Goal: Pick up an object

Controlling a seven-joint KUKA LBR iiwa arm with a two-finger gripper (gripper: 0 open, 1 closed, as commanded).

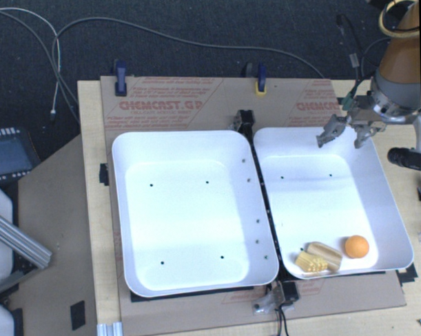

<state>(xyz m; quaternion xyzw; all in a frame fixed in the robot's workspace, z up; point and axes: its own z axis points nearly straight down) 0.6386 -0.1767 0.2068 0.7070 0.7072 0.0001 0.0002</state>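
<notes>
Gripper hung over far right corner of right bin, jaws spread apart, nothing between them, touching nothing. Targets lay well apart from it at the near edge: orange ball, a tan roll-like piece, a small corn cob touching the roll. Ball judged light, smooth, likely to roll; best pinched across its middle

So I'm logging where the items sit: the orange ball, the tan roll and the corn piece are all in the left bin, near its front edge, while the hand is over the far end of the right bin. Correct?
One slip: the orange ball, tan roll and corn piece lie in the right bin, not the left, as the camera view shows. The rest stands: they sit near the front edge, with the hand over that bin's far end.
</notes>
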